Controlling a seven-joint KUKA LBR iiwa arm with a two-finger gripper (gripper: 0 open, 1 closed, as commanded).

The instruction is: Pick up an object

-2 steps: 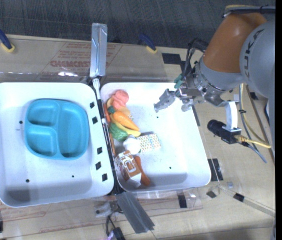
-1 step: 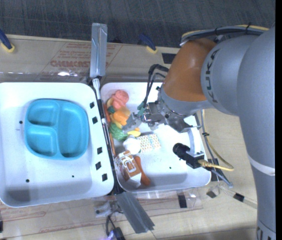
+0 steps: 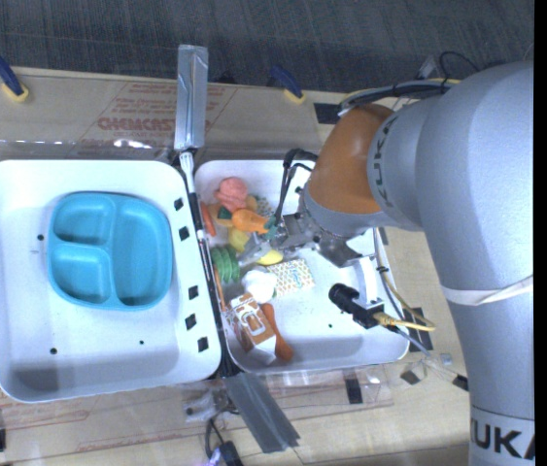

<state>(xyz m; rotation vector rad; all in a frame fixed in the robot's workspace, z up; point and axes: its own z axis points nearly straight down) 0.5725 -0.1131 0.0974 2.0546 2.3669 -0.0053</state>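
Note:
My gripper hangs low over the right bin, among a heap of small things along the bin's left side. Just left of it lie an orange toy and a pink one. A small yellow piece and a patterned packet sit right under it. Further toward the front are a green item, a white ball, an orange-and-white box and a brown piece. The orange wrist band hides much of the gripper.
The left bin holds a blue divided plate. A raised wall with black clips separates the two bins. The bulky grey arm covers the right bin's far right side.

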